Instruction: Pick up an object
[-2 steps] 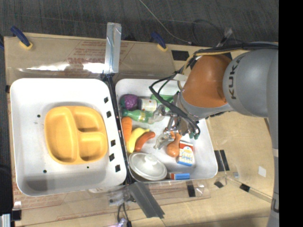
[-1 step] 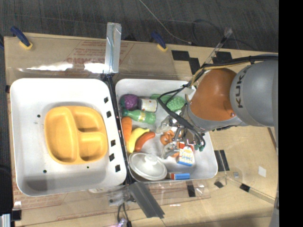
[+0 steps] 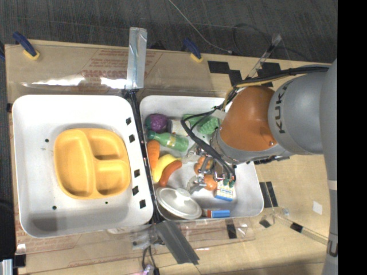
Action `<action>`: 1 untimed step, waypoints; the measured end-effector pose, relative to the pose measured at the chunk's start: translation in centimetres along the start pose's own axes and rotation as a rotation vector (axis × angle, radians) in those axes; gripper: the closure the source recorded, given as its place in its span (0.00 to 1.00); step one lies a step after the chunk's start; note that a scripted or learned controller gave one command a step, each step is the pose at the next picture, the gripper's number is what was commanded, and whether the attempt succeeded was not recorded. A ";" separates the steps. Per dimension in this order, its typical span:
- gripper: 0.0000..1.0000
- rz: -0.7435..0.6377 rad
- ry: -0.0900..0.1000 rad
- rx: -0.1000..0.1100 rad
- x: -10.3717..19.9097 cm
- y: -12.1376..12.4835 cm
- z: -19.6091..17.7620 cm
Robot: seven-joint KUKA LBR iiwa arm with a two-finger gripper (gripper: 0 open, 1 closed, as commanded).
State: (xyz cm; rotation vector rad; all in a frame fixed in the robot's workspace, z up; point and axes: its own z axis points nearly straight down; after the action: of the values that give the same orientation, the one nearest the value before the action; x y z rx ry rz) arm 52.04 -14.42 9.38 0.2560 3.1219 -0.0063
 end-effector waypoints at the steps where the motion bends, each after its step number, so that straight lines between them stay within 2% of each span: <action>1: 1.00 -0.008 -0.001 -0.001 -0.1 0.2 -1.0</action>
State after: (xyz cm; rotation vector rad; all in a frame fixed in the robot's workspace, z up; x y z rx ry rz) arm 52.21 -14.23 10.42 0.2430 3.1214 -0.0050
